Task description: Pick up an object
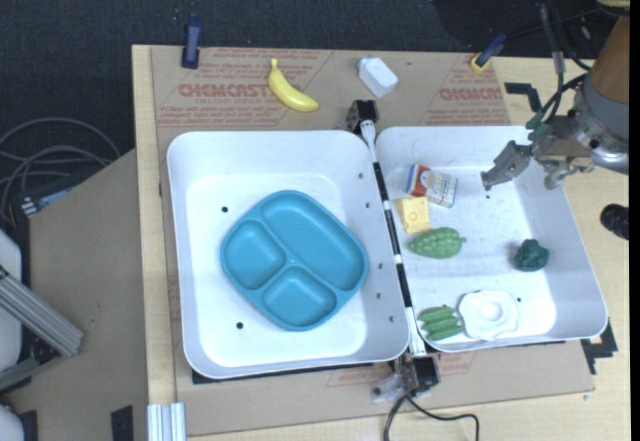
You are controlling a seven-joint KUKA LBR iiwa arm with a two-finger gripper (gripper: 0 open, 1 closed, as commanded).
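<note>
- Right now my gripper (528, 167) hangs over the upper part of the right bin (585, 274), reaching in from the right; its two fingers stand spread apart, one toward the left and one toward the right, with nothing between them.
- From what I see the claw is wide and empty, so I judge this as the approach step: no object is chosen by contact yet, and the pick is not yet made.
- Nearest to the claw, just to its left, lies a small red and white carton (433, 184), and below that a yellow block (415, 215) touching or almost touching a green bumpy vegetable (436, 243).
- Below the claw, near the bin's right wall, sits a dark green lump (530, 255), apart from everything else, which looks to me the easiest target.
- Along the bin's lower edge a white fried-egg toy (489, 313) lies beside green bean pods (438, 322).
- Next I would need to centre the fingers over one item, descend to the bin floor, then close.
- Farther out, the left bin (190, 229) bears a blue divided plate (292, 258); a banana (289, 90) lies on the bench beyond it.
</note>
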